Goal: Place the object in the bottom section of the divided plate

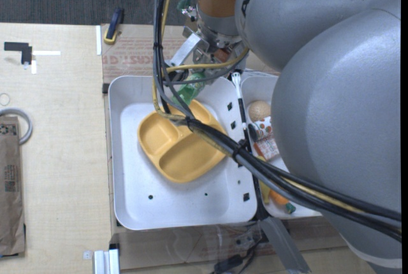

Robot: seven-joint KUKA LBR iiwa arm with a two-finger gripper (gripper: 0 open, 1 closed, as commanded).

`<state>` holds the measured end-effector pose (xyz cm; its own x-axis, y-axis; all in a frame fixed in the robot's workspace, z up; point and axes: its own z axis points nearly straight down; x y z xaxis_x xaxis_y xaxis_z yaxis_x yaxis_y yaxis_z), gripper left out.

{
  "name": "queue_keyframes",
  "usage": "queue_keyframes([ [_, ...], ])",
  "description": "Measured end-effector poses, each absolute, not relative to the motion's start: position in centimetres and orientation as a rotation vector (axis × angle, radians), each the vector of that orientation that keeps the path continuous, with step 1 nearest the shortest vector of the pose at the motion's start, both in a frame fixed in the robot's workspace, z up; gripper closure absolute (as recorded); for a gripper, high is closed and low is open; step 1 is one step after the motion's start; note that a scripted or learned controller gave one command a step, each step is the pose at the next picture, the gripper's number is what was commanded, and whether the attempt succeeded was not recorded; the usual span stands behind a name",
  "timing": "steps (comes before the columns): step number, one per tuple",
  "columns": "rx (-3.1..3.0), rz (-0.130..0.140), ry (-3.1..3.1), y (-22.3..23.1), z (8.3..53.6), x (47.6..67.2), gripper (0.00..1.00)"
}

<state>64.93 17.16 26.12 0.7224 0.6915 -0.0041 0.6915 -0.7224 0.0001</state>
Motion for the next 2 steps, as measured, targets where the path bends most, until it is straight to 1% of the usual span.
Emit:
queue_keyframes([
  [1, 2.670, -0.009, 1.655, 14.5, 19.0, 64.2, 1.00],
  [2, 2.827, -0.007, 1.368, 22.7, 20.2, 65.9, 1.00],
])
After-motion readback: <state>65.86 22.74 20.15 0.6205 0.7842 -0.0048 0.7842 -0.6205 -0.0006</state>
